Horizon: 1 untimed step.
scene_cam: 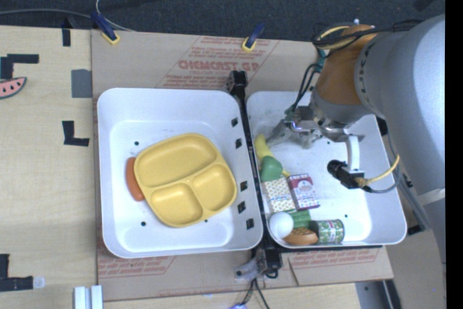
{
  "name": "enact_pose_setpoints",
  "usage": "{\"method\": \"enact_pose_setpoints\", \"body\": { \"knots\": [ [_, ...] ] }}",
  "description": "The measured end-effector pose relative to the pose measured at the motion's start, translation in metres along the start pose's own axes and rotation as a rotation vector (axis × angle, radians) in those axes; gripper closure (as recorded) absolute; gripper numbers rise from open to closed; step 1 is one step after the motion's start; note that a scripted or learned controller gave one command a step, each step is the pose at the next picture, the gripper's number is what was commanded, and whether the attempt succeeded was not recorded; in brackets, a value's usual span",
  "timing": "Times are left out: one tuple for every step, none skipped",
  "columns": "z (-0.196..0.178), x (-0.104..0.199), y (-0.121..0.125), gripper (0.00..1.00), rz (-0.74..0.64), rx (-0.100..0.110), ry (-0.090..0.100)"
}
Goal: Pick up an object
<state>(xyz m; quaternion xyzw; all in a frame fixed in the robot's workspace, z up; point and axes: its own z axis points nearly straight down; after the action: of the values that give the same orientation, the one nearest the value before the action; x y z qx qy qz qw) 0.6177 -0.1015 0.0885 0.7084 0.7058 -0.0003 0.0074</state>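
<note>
The camera view looks down on two shallow white bins set side by side on a cardboard sheet.

The left bin [116,155] holds a yellow divided plate [185,179] with three compartments, lying flat and slightly turned. An orange-red object [133,179] lies just beside the plate's left edge, partly tucked under it.

The right bin [387,217] holds the small objects, gathered along its left wall and near corner: a yellow piece [261,147] at the top, a green rounded item [271,168] touching it below, then a pale checked packet [278,193] with a small red-and-white box [302,192] just beside it. Nearer the front lie a white ball [281,224], a brown bun-like piece [304,236] and a green-labelled can [330,231] on its side — all close together.

The grey arm with its orange band [340,76] reaches in from the right, over the far part of the right bin. The gripper [289,130] hangs above the bin floor near the yellow piece, apart from the objects; nothing shows between its fingers, and whether they stand apart or together I cannot tell.
</note>
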Motion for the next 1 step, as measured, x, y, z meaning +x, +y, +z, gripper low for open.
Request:
{"method": "enact_pose_setpoints", "body": {
  "knots": [
    [-0.0073, 0.0033, -0.0010, 1.00, -0.003, 0.006, 0.006]
  ]
}}
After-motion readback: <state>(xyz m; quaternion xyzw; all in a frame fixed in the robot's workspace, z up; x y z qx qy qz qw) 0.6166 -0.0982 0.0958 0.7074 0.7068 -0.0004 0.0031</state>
